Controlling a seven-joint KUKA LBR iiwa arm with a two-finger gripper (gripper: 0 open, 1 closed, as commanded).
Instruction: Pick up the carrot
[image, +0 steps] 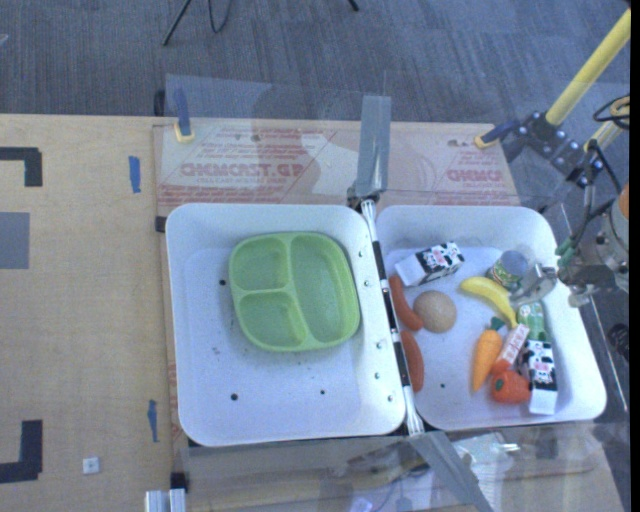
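Carrot (485, 358) lying in the right bin (580, 405), toward its near middle, orange body slanted with the green top up beside the banana (488, 295). Crowded spot: a slim carton (513, 345) just beside it on the right, a red-orange vegetable (508, 386) touching or nearly touching its lower end, a cow-print milk carton (541, 366) close behind that. Claw (545, 282) at the bin's right side, above a small can (511, 268) and the banana's far end; cannot tell whether apart or together, too blurred and partly hidden by the wrist. Likely trouble: descending onto the neighbours instead, pinching carton or banana along with the carrot, or nudging the tapered, smooth body so it rolls out of the closing grip; gripping along its length rather than across it could also slip. Writing: faint red lettering on the clear sheet (260, 165) behind the left bin (200, 400), roughly "CHEMCAST GP", repeated partly at right; carton print too small to read. Green divided plate (292, 290) in the left bin, well apart.
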